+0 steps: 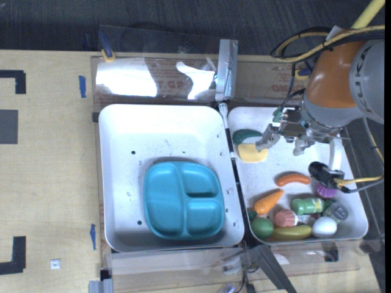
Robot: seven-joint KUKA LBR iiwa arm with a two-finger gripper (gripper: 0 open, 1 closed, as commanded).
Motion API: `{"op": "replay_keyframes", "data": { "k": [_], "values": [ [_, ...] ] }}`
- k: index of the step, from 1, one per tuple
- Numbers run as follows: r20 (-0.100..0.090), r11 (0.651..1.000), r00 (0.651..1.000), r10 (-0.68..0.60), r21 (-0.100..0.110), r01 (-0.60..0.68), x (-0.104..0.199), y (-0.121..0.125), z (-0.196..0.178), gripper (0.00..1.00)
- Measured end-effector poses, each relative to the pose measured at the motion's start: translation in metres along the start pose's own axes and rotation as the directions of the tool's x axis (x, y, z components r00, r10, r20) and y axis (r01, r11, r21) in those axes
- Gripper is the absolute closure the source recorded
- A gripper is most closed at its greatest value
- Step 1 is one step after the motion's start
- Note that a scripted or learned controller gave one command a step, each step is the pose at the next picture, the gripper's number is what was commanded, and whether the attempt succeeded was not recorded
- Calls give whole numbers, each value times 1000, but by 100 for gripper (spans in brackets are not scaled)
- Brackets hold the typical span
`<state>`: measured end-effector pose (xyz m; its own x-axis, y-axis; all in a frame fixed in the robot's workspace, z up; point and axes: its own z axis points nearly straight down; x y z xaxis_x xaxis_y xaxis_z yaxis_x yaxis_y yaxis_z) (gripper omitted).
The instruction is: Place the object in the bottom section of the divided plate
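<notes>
My gripper hangs over the right bin, holding nothing.

The blue plate (183, 199) lies in the left bin (116, 133), its sections bare. In the right bin (357, 221), my gripper (282, 138) is spread open just beside a yellow piece (252, 154); carrot (267, 201), sausage (293, 179) and egg (324, 226) lie nearer the front.

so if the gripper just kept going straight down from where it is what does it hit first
Most likely the pale yellow toy at the right bin's upper left, just under the gripper. Depth is hard to judge from this slanted view.
</notes>
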<state>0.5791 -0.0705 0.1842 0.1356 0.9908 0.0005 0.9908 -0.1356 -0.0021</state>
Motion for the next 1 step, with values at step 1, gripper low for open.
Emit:
{"op": "replay_keyframes", "data": {
  "k": [1],
  "values": [
    [-2, 998, 998, 65, -9, -65, 42, -15, -163, 0]
  ]
}}
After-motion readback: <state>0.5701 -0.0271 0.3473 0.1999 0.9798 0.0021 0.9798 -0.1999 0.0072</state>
